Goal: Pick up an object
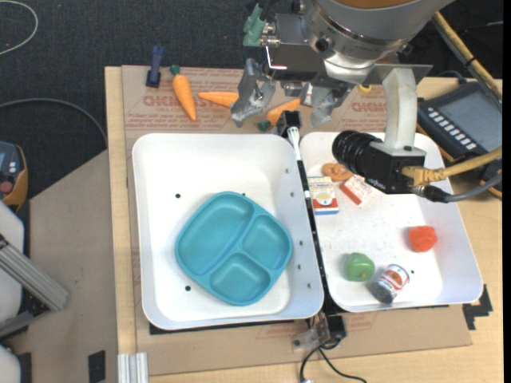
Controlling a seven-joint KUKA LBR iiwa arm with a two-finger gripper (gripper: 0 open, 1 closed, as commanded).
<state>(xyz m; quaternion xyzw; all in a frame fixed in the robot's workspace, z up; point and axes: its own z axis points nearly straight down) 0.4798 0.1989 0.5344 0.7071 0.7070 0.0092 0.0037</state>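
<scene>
Jaws seen open, nothing held, gripper [275, 102] raised beyond bins. Pickable items lie in right bin [459, 250]: tomato [421, 238], green pepper [359, 266], can [390, 282]. Risk: round items pushed aside, grasp missed.

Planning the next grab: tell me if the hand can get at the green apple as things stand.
Probably yes. The apple lies open from above in the right bin, with only a can close beside it. The hand sits past the bins' far edge.

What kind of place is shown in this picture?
Probably a robot lab bench, not a kitchen: a robot arm hangs over two white bins, toy food like a plastic carrot, and loose cables.
</scene>
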